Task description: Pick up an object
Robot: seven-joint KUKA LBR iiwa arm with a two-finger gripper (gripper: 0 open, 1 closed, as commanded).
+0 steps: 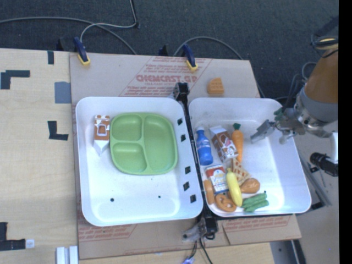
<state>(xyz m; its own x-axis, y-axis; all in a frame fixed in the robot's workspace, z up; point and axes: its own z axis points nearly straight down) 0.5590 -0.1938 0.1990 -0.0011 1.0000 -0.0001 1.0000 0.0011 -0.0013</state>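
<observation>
A: What sits in the two bins, seen from the overhead camera?

B: The left bin [88, 164] holds a green divided plate [144, 143] with three compartments, and a small orange and white carton [101, 132] lying just beside the plate's left edge. The right bin [286, 175] holds a cluster of toy food along its left half.

A: Count that cluster.

B: One blue bottle [204, 147], one orange carrot [237, 141], one yellow banana [234, 188], one green pea pod [255, 202], one brown and white packet [222, 143] between bottle and carrot, and one red and white packet [218, 180] left of the banana. A few orange and brown pieces lie under and around the banana; I cannot tell them apart. One orange block [215, 86] rests on the cardboard outside, behind the right bin.

A: How do they lie?

B: Bottle, carrot and banana each run roughly front to back, the bottle's cap and the carrot's green tip toward the far side. The pea pod lies nearly crosswise.

A: And the gripper?

B: The gripper [263, 132] hangs over the right bin's bare right part, near the carrot but apart from it. Its fingers are spread, with nothing between them.
</observation>
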